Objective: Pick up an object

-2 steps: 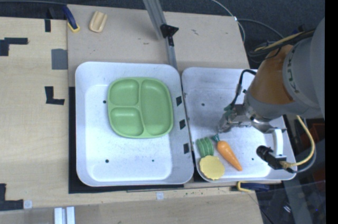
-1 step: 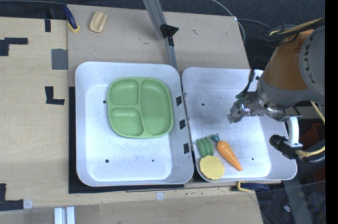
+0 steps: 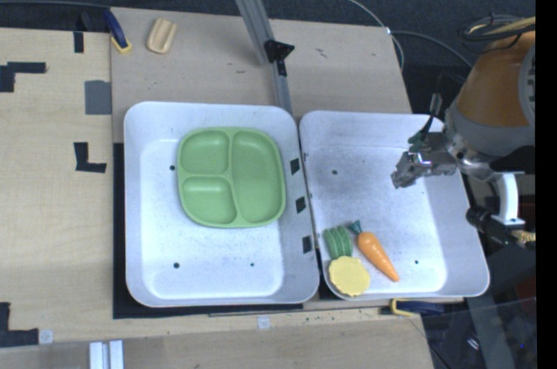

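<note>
In the right bin, near its front edge, lie an orange toy carrot, a green ridged piece and a round yellow piece. My gripper hangs over the right half of that bin, up and to the right of the carrot and apart from it. Nothing shows between its fingertips. The arm's orange band rises at the right edge. A green divided plate rests in the left bin.
A slanted metal pole crosses the bench behind the bins. A tan block and a blue-and-yellow item lie on the bench at the far left. Cables run along the back right.
</note>
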You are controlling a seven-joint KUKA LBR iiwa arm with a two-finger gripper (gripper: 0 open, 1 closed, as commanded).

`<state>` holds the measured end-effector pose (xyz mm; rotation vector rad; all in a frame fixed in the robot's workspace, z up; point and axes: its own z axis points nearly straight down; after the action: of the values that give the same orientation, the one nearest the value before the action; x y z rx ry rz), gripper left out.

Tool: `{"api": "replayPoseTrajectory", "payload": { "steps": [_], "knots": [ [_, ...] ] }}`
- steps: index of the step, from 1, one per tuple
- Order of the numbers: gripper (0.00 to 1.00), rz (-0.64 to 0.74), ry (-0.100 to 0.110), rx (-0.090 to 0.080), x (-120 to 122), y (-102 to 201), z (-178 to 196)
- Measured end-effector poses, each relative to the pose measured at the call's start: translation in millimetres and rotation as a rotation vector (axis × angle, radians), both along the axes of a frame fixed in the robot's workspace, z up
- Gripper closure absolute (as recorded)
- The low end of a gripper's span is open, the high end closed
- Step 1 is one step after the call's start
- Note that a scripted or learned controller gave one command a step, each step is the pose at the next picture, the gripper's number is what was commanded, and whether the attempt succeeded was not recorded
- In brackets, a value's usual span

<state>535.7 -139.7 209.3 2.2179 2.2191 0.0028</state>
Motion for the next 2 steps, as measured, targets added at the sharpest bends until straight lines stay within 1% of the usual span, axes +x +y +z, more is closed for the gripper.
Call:
{"api": "replayPoseTrajectory", "payload": {
  "steps": [1,2],
  "knots": [
    [1.0,0.001,-0.001,0.0,1.3,0.0,52.5],
    [1.0,0.005,0.005,0.002,26.2,45.9,45.4]
  ]
}}
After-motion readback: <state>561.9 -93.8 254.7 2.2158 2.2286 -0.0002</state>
